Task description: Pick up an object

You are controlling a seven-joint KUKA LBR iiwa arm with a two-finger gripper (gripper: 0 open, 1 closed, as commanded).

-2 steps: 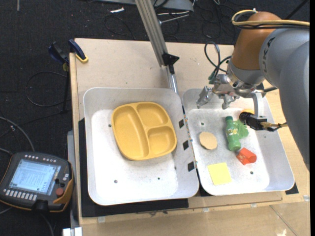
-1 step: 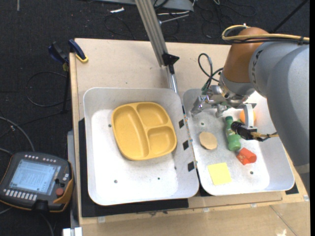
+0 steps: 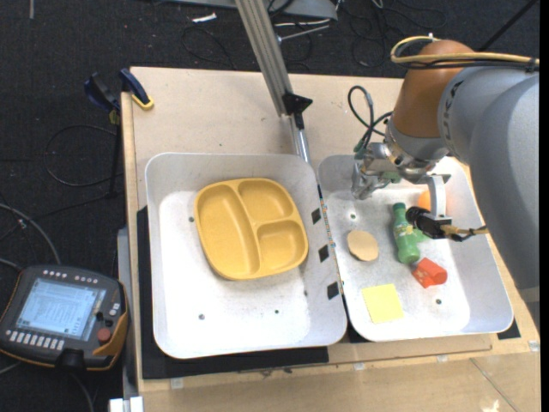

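Observation:
My gripper (image 3: 367,184) hangs over the far left part of the right bin (image 3: 480,307), under the orange wrist band. Nothing shows between its fingers. In that bin lie a green bottle (image 3: 404,233), a tan oval piece (image 3: 363,246), a red block (image 3: 430,272), a yellow square (image 3: 382,302) and an orange piece (image 3: 423,199) partly hidden behind the wrist. The gripper stands above and to the left of the bottle, clear of it. A yellow divided plate (image 3: 251,227) lies in the left bin (image 3: 171,316).
A metal pole (image 3: 268,45) slants down to the bench between the bins. A teach pendant (image 3: 60,316) rests at the lower left, off the bench. Clamps (image 3: 120,88) sit at the bench's far left corner.

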